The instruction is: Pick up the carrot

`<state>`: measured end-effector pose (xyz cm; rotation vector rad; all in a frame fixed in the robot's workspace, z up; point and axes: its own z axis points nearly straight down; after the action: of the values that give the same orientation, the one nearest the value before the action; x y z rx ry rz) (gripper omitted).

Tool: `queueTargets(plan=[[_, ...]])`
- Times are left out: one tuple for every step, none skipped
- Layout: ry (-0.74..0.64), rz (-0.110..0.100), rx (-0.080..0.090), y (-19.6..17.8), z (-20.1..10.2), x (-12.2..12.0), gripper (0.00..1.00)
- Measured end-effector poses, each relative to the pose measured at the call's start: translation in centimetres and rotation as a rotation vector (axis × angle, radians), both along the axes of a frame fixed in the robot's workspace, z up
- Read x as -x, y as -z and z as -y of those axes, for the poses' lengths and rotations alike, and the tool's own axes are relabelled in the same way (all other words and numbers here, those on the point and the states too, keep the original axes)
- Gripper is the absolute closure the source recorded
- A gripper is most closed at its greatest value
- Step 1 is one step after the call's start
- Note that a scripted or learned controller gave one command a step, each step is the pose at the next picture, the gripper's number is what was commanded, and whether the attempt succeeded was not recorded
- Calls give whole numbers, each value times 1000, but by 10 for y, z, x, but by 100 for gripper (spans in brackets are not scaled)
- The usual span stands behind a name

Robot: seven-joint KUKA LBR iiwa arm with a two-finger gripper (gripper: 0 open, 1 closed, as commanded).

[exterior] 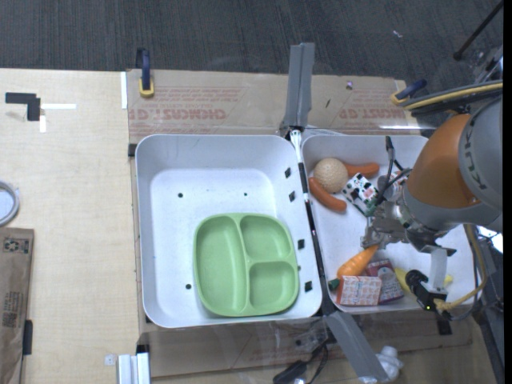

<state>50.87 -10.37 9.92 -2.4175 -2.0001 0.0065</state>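
The carrot [357, 261] lies in the right bin [340, 214], touching a small carton [359, 290]. The pincer [382, 238] hangs at its tip, state unclear; crowding neighbours could spoil the grasp.

Two shallow white bins sit side by side on the bench. The left bin [160, 214] contains a green divided plate [246, 264]. The right bin [340, 238] contains the carrot [357, 262] lying tilted near the front, a small printed carton [359, 290] just in front of it, an orange sausage-shaped item [328, 197], and a beige ball [329, 171]. The gripper [382, 234] is positioned directly above the carrot's upper end, beneath the orange wrist band [436, 170]
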Motion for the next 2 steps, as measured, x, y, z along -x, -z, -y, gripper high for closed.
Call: queueTargets(plan=[[-23, 3, 2, -111, -38, 3, 100], [-23, 3, 2, -111, -38, 3, 0]])
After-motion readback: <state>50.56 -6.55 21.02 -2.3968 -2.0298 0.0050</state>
